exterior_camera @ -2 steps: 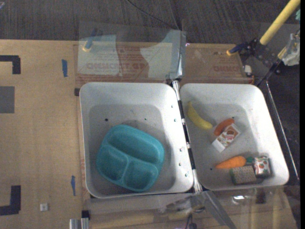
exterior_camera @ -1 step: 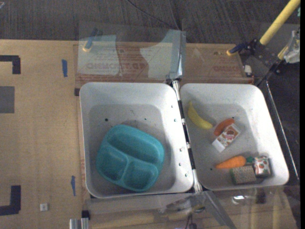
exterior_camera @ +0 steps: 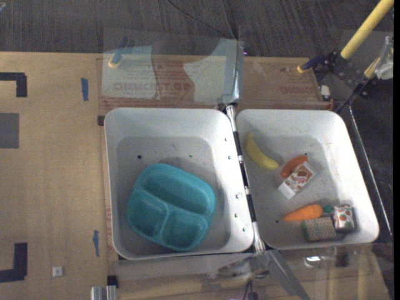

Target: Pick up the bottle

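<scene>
Teal tray (exterior_camera: 170, 207) in left bin (exterior_camera: 119, 167)

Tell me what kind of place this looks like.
Probably a robotics lab test bench: two white bins on a cardboard-covered bench, blue tape marks, toy food like a banana and a carrot.

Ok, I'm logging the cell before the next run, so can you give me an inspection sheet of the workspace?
surface: left bin and right bin, side by side on the brown bench
job's things: bottle, probably the white piece with a red label, lying in the right bin
clutter: teal divided plate in the left bin; banana, carrot and small red-and-white box in the right bin
hand: nothing seen
cables: dark cable on the floor behind the bench
surroundings: blue tape, yellow pole
</scene>
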`<state>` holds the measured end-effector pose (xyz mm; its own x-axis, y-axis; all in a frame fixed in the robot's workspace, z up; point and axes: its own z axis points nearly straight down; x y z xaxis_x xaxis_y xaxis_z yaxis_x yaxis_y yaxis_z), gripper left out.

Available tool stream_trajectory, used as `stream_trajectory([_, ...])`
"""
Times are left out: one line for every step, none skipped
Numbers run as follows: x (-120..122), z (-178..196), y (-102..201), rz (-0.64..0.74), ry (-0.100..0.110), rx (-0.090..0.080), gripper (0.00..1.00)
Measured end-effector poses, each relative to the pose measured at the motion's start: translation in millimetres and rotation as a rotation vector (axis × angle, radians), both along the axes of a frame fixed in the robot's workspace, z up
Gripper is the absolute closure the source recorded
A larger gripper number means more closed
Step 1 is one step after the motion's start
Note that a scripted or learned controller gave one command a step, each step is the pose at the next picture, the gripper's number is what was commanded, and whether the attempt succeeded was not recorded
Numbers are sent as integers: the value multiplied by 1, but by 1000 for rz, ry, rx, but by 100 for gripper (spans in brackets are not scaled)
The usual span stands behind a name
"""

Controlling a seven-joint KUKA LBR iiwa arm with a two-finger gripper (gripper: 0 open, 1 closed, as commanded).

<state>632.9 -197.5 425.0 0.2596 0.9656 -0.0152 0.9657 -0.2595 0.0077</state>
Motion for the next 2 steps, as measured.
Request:
stream_trajectory([1, 10, 1, 2, -1, -3, 100])
stream_trajectory([1, 20, 2, 4, -3, -6, 100])
